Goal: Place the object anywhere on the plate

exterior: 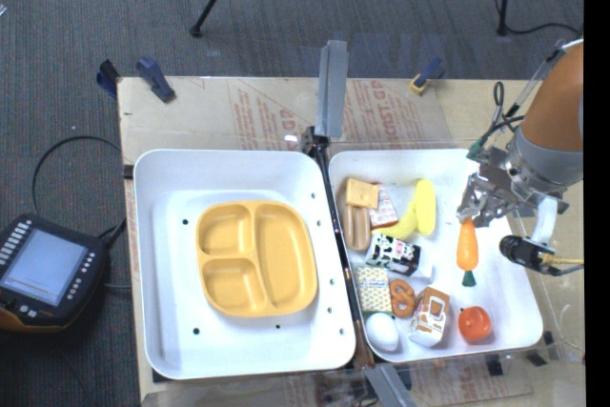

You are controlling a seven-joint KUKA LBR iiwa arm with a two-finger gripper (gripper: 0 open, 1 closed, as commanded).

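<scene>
The gripper [474,213] hangs over the toy carrot [466,248] in the right bin [496,162], fingers apart and holding nothing, so it must grab next, then go left to the yellow plate [257,257].

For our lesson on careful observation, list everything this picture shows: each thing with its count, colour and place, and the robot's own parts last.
Bins: two, white, side by side on the bench.
Plate: one, yellow, three compartments, in the left bin.
Banana: one, yellow, right bin, upper middle.
Carrot: one, orange with a green tip, right bin, just below the pincer.
Tomato: one, orange-red, right bin, lower right corner.
Egg: one, white, right bin, lower edge.
Pretzel: one, brown, right bin, above the egg.
Clamps: three, blue, along the bench's far edge.
Handheld screen: one, black and orange, on the floor at left.
Arm: one, grey and orange, reaching in from the right.
Pincer: one, over the right bin, above the carrot.
</scene>
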